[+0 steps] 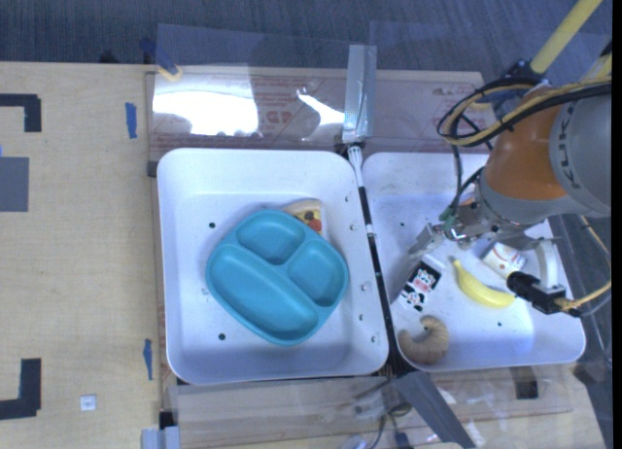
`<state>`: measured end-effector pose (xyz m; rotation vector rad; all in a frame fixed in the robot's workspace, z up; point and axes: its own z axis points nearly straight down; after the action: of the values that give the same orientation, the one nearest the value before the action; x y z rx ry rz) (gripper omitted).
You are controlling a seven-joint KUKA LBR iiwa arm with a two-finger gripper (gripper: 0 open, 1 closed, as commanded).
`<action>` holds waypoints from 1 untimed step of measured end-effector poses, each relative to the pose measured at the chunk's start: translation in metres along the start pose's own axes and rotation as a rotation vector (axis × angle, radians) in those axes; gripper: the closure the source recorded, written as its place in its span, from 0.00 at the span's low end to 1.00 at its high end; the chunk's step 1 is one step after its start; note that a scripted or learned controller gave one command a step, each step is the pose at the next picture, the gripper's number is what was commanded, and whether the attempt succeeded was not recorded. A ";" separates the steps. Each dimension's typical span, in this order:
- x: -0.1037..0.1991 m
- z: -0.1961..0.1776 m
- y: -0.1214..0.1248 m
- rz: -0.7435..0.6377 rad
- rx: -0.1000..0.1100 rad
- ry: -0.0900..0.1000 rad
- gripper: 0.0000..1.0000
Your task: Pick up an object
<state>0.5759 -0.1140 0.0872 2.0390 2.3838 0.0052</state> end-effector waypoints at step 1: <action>0.025 -0.001 -0.057 -0.029 0.002 0.002 0.00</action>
<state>0.5156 -0.0985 0.0881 2.0065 2.4149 0.0046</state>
